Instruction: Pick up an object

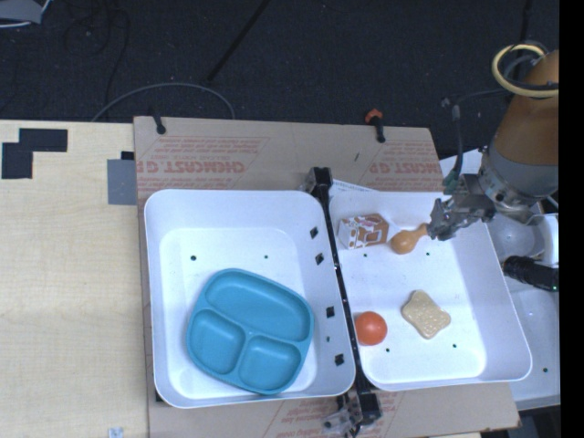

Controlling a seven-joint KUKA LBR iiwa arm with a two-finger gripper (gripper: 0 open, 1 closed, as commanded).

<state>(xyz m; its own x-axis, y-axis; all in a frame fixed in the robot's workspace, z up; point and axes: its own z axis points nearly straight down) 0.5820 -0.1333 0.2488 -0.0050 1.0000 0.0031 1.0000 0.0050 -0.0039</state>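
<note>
Nearest the camera, left bin (173, 245): one blue divided plate (248, 329), three compartments, lying flat toward the near right corner, close to the near wall and to the divider side. Bare white floor lies open along the far and left walls.

Right bin (493, 336), near half: red tomato-like ball (370, 328) just beside the dividing wall; tan cracker-shaped piece (426, 314) to its right, apart from it. Open floor runs from that piece to the right wall and the near rim.

Right bin, far half: small brown-and-white packet (363, 231) near the far left corner, close to the divider. Beside it, an orange pear-shaped toy (407, 239), its narrow end pointing right toward the end effector (441, 224).

End effector: dark, set low at the far part of the right bin, its tip touching or just beside the narrow end of the pear-shaped toy. Whether it is spread or closed, or has hold of the toy, cannot be told.

Farther: cardboard sheet (274, 158) under both bins, two clamps on its far edge; pale tabletop (64, 290) to the left; dark floor with cables beyond.
</note>
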